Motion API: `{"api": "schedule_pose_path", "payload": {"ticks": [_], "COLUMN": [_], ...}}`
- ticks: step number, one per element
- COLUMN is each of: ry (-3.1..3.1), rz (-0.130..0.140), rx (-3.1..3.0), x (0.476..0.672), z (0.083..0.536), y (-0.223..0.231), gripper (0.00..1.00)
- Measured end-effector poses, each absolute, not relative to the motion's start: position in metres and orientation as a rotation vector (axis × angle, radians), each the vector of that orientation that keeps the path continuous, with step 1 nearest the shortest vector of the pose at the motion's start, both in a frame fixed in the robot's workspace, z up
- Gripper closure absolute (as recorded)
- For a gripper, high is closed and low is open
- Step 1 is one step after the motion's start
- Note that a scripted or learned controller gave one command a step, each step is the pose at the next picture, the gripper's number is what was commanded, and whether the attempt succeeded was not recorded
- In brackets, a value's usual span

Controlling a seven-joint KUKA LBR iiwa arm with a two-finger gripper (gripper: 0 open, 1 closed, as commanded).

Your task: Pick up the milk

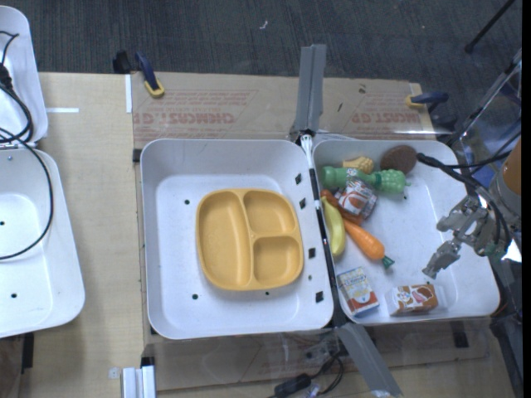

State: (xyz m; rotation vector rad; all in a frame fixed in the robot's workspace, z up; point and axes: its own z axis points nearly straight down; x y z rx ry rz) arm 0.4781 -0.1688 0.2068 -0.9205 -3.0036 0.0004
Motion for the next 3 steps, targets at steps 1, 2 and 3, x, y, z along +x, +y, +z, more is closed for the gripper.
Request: {"api": "schedule_pose_path", "payload": {"ticks": [1,2,3], "ry": [-3.128,-3.008,-2.839], "rz": [-0.001,0.0,-0.001], "rx": [-0.378,-0.966,-1.431], "x": [0.481,0.529,0.501], "z": [0.116,0.107,0.107], "y": [-0.216,-0.221,-0.171], "gripper": [0.0,0.0,0.0]}}
